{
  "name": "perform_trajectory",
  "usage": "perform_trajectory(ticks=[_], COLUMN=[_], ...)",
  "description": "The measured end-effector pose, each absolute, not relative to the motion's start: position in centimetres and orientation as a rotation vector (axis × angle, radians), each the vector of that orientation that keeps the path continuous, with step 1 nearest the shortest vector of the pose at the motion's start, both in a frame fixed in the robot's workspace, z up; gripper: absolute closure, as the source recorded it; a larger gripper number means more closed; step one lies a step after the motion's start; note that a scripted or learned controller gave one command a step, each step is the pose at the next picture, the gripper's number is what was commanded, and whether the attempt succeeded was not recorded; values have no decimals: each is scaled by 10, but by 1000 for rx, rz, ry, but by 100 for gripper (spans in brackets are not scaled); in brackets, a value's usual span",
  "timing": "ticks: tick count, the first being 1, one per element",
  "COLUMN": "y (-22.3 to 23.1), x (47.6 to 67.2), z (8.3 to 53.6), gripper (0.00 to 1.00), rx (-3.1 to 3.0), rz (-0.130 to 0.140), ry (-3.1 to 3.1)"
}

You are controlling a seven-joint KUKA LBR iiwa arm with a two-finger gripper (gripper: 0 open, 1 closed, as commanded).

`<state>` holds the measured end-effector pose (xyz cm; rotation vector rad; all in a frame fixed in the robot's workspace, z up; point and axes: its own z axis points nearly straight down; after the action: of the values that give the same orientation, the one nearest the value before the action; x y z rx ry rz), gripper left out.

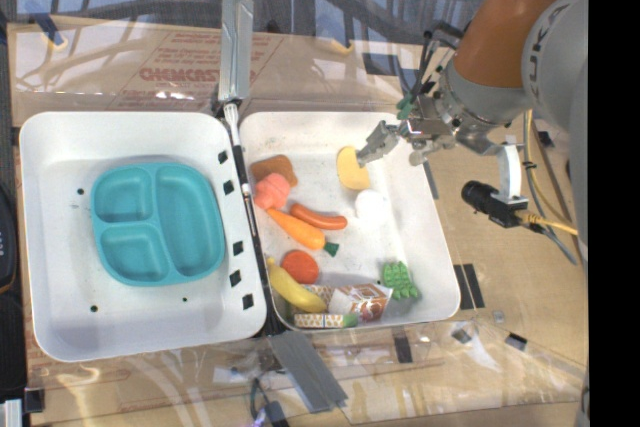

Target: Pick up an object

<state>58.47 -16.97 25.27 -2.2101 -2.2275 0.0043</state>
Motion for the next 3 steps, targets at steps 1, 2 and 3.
perform_trajectory(ticks=[1,2,3], y=[-120,-121,-159], x=[530,536,541], z=[167,161,114], gripper=[0,0,0], rx=[-1960,-2237,-2221], rz=[4,2,6], ry=[-2450,-2205,-2214])
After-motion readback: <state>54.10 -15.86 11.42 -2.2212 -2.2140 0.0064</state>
